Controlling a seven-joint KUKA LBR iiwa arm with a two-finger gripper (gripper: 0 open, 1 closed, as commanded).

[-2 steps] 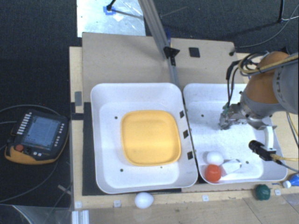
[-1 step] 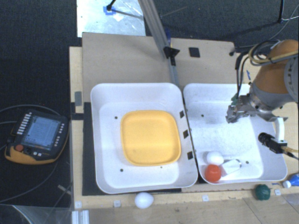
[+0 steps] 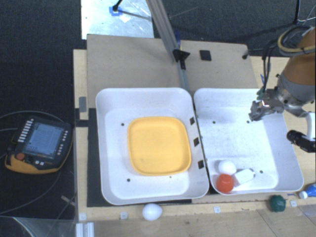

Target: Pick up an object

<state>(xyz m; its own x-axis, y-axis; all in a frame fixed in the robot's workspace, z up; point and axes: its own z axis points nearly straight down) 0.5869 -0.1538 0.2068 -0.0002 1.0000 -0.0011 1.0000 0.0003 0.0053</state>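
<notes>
Three small objects cluster at the lower left corner of the right bin [image 3: 284, 147]: a white ball [image 3: 226, 167], a red ball [image 3: 225, 183] and a white block [image 3: 244, 176]. The gripper [image 3: 257, 110] hovers near the bin's upper right; whether it is open or closed cannot be told. A clean pick likely means centring over one ball, clear of its neighbours and the bin wall.

Even overhead light, soft shadows, glare on floor patch [image 3: 117, 11], slight graininess.
</notes>
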